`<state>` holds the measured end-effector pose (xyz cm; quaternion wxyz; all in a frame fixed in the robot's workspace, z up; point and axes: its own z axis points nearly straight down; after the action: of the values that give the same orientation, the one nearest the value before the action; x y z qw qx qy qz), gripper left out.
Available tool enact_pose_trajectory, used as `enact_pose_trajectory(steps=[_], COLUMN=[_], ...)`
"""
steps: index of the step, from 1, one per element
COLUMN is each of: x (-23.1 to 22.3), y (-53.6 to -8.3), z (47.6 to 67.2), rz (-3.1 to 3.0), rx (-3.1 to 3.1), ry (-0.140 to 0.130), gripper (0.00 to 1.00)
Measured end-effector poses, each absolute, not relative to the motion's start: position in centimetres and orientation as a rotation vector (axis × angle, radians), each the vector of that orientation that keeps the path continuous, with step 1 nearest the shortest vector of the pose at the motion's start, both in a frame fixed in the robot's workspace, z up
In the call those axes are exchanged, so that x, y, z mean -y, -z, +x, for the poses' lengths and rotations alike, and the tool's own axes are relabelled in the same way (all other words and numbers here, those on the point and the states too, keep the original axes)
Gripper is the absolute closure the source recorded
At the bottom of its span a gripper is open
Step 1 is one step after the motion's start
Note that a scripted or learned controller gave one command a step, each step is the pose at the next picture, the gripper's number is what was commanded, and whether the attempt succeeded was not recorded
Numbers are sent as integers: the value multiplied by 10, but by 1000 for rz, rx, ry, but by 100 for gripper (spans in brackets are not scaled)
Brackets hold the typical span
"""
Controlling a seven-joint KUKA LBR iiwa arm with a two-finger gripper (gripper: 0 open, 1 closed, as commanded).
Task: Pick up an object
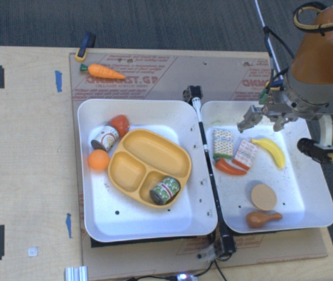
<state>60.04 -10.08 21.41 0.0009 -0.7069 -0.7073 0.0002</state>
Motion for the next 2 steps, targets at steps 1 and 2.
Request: enact_pose_trajectory(steps=[1, 2], x=[118, 99], y=[-98, -90], z=[606, 563], rz=[-2228, -2230], rx=[2226, 2227], ry=[9, 11], gripper=[0, 0])
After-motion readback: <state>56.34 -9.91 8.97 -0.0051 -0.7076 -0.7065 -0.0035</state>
